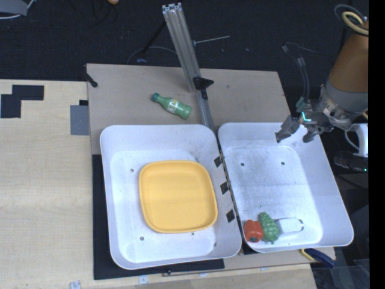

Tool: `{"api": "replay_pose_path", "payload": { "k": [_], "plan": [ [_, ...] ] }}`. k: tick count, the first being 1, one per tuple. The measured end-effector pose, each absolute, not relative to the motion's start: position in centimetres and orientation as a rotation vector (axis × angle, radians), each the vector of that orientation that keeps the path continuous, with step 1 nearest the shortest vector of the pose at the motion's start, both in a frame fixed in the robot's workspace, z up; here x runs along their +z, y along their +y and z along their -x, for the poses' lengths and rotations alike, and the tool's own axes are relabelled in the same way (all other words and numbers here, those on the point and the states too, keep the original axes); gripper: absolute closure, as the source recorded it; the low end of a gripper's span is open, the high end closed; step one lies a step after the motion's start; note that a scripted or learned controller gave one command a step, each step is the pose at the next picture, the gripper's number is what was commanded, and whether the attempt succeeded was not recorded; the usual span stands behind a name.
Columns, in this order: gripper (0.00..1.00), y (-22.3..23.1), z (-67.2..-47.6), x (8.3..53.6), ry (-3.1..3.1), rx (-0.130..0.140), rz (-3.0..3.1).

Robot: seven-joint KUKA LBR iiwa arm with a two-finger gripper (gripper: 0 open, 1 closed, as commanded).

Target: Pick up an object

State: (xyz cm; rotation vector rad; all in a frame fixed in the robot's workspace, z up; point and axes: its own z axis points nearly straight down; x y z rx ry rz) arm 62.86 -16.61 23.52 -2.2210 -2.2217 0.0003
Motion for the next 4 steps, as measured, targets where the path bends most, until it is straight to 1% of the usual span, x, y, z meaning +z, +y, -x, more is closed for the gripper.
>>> {"api": "replay_pose_path", "payload": {
  "k": [1,2,3,4],
  "plan": [
    [0.00,-16.6,-62.9,23.5,-2.222,0.000,2.221],
    [0.00,-17.1,-62.3,18.9,-2.220,0.004,2.218],
    [0.00,-16.4,-61.9,14.3,-2.219,0.004,2.219],
    [0.00,-16.3,-61.8,9.0,-2.220,0.004,2.218]
  ]
}}
